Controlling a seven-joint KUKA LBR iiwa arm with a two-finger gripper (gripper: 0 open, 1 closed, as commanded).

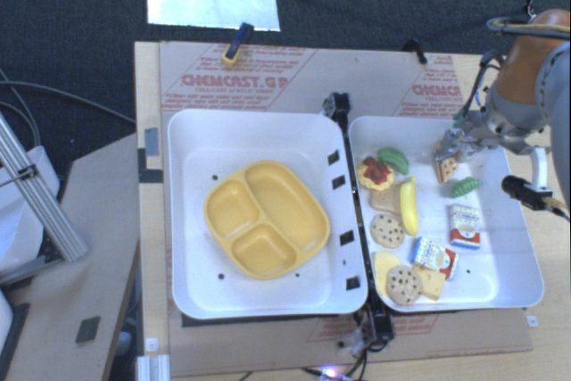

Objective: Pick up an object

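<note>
Overhead, the desk (268, 76) carries two shallow white bins side by side. The left bin (192, 147) holds a yellow divided tray (266, 219) with three compartments, lying slightly turned near the bin's middle. The right bin (508, 272) holds a scatter of toy food. Along its left side lie a red and yellow pizza slice (376, 175) touching a green leafy piece (393, 160), a banana (409, 206) pointing along the bin's length, and a chocolate-chip cookie (387, 230) just below them. Near the front sit a second cookie (403, 285) on a yellow cheese wedge (430, 283), with a small blue and white packet (430, 254) just above. A red and white carton (464, 226) lies toward the right, and a green pickle (462, 186) lies above it.

The grey arm enters from the right, its orange band (526, 58) visible above the wrist. The end effector (450, 149) hangs over the back of the right bin, and a tan cracker-like piece (445, 168) sits directly beneath its tip, just left of the green pickle. Whether the fingers are apart, together or clamped on that piece cannot be told from this angle.
</note>
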